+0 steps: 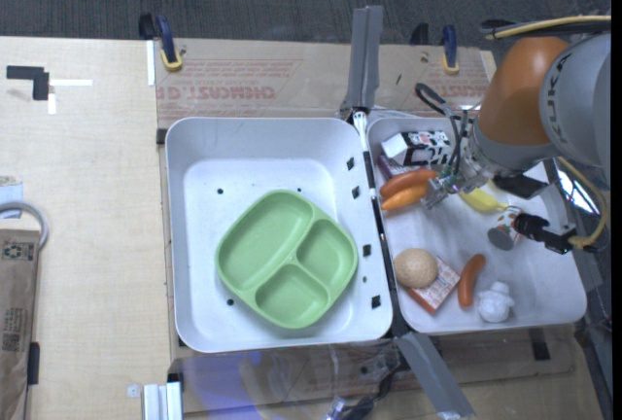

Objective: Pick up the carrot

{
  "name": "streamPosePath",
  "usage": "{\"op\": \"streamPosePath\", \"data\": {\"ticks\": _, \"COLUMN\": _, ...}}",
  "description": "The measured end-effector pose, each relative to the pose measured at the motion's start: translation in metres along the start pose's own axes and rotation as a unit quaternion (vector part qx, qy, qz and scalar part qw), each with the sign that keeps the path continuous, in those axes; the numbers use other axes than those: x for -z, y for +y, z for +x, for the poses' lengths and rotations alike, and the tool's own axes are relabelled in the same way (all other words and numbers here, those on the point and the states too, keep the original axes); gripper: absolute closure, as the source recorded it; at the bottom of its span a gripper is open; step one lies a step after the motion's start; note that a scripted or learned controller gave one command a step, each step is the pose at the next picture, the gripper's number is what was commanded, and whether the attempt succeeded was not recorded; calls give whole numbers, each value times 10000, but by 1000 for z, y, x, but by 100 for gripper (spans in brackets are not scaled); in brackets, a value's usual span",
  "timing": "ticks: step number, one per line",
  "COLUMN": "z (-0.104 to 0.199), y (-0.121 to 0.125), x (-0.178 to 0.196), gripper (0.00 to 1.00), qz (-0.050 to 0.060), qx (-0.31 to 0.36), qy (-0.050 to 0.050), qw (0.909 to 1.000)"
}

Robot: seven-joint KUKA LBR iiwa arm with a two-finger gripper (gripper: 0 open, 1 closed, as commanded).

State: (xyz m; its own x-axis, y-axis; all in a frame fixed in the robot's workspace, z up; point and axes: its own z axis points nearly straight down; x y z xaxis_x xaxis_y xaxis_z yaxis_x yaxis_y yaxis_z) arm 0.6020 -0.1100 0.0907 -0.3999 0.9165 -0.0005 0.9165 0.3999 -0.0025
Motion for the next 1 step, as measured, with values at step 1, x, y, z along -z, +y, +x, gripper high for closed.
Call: {"op": "streamPosePath", "data": {"ticks": 1, "z": 29, "y": 62, "x": 101, "gripper": 100, "qz": -10, "qx": -1586, "qy": -7, "qw": 9873}}
